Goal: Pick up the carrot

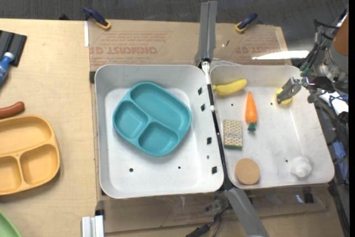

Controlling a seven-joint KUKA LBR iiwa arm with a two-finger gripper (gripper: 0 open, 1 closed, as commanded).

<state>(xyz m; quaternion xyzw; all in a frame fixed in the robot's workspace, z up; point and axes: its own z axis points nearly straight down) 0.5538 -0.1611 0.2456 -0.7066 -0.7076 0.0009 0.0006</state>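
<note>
The orange carrot lies in the right bin, its green stem end pointing toward the front. My gripper hangs over the bin's far right part, to the right of the carrot and well apart from it. Its fingers stand open, with nothing between them; the left fingertip shows yellow and black.
A yellow banana lies just behind the carrot. In front of it are a small patterned box, a round brown disc and a white lump. The left bin holds a teal divided plate.
</note>
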